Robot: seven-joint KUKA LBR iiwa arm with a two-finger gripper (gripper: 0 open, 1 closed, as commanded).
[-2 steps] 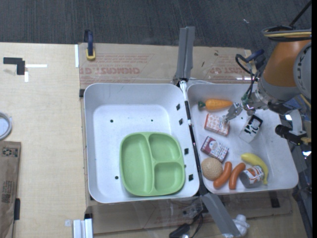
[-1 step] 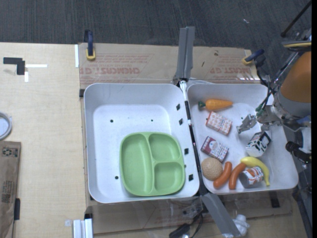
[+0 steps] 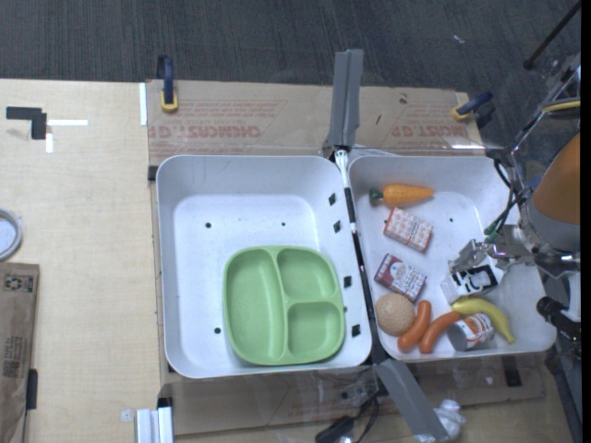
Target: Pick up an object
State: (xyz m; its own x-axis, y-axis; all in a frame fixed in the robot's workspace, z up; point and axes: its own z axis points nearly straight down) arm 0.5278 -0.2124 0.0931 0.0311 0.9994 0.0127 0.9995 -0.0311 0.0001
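The right bin [image 3: 462, 169] holds an orange carrot [image 3: 406, 194], two small red-and-white cartons [image 3: 408, 229] [image 3: 401, 277], a tan round roll [image 3: 394, 313], two orange-red sausages [image 3: 416, 326] [image 3: 441, 330], a yellow banana [image 3: 488, 312] and a small can [image 3: 471, 333]. My gripper [image 3: 473, 270] reaches in from the right and hangs low over the right side of this bin. It is just above the banana and to the right of the lower carton. Nothing shows in its grasp.
The left bin [image 3: 185, 247] holds a green divided plate [image 3: 284, 305]. A grey divider post [image 3: 347, 100] stands behind the seam between the bins. Clamps [image 3: 166, 95] [image 3: 473, 109] sit at the cardboard's back edge. Cables run along the right edge.
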